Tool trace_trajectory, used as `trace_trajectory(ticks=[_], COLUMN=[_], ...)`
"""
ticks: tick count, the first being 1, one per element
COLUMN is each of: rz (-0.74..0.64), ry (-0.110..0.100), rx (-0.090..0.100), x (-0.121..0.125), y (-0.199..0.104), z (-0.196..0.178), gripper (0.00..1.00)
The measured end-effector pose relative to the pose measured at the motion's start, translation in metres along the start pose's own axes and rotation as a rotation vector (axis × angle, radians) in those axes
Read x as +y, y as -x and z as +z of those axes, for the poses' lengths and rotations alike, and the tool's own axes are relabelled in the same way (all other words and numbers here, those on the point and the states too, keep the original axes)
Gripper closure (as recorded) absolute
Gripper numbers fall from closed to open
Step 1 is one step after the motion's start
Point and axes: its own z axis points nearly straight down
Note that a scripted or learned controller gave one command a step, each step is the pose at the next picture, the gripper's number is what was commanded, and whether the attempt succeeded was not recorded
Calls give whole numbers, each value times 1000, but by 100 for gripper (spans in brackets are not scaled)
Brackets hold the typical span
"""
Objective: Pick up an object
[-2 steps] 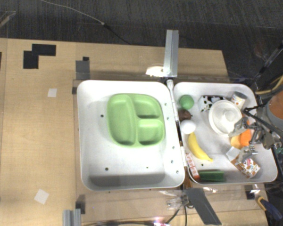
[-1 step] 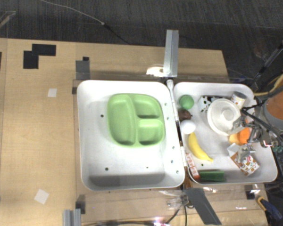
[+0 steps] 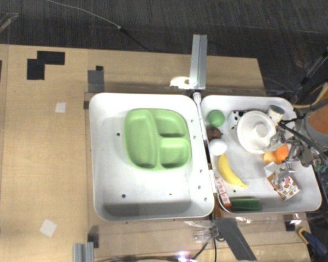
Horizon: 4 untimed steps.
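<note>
Nearest the camera, my gripper (image 3: 287, 160) hangs low over the right bin (image 3: 311, 203), by the orange fruit (image 3: 281, 153); whether it grips, I cannot tell. I judge this the descent; next comes a firm squeeze, then a lift.
</note>
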Motion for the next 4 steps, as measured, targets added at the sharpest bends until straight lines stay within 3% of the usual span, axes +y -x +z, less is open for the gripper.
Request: trace_trajectory(ticks=[1,2,4], rz=[29,56,134], ry=[-1,4,6], rx=[-25,4,5], x=[20,20,29], y=[32,51,-8], z=[1,19,19], gripper=[0,0,0])
